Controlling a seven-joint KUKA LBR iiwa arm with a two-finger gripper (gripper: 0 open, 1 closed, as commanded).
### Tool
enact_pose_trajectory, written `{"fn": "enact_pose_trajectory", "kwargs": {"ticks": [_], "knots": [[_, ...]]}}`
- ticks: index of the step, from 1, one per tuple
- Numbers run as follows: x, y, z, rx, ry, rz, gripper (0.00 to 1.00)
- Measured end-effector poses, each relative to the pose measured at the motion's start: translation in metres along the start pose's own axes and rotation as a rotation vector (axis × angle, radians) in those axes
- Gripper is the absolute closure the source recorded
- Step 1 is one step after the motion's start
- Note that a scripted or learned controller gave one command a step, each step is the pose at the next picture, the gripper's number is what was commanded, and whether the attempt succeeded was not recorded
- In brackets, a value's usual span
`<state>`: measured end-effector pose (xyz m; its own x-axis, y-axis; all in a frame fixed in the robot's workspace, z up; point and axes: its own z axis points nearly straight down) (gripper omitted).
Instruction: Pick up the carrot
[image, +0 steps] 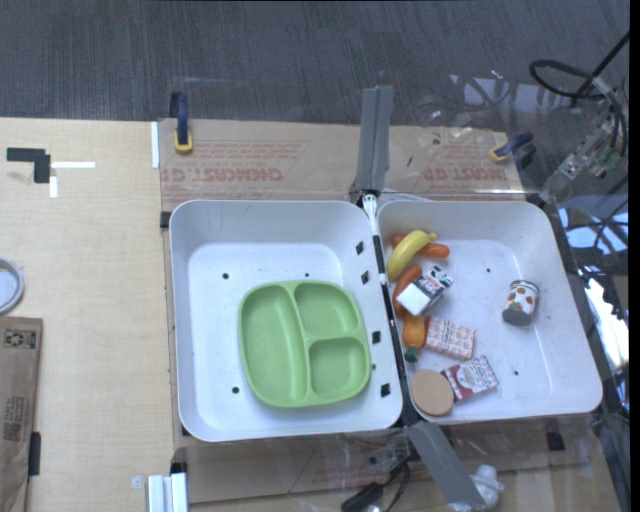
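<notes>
The carrot (407, 299) lies in the right bin (578, 335) just below the banana (408, 251), tight against the wall shared with the left bin (181, 300), with a small carton (433, 285) touching it. Right of the banana the floor lies open as far as a lone can (520, 302). Their labels are too small to read.

Black cables (565, 72) looped through the view's top right corner and ran down to a pale, thin-membered assembly (598, 140). It stood just beyond the far right corner of the right bin (560, 250) and was partly cut off by the frame's edge. Whether that assembly belonged to the arm could not be told: it was too small and cluttered to make out.
</notes>
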<state>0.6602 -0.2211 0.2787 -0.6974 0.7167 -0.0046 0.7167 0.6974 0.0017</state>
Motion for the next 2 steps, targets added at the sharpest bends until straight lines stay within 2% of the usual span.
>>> {"fn": "enact_pose_trajectory", "kwargs": {"ticks": [1, 2], "knots": [[0.009, -0.010, 0.000, 0.001, 0.002, -0.160, 1.00], [0.021, -0.023, 0.008, -0.002, 0.002, -0.585, 1.00]]}}
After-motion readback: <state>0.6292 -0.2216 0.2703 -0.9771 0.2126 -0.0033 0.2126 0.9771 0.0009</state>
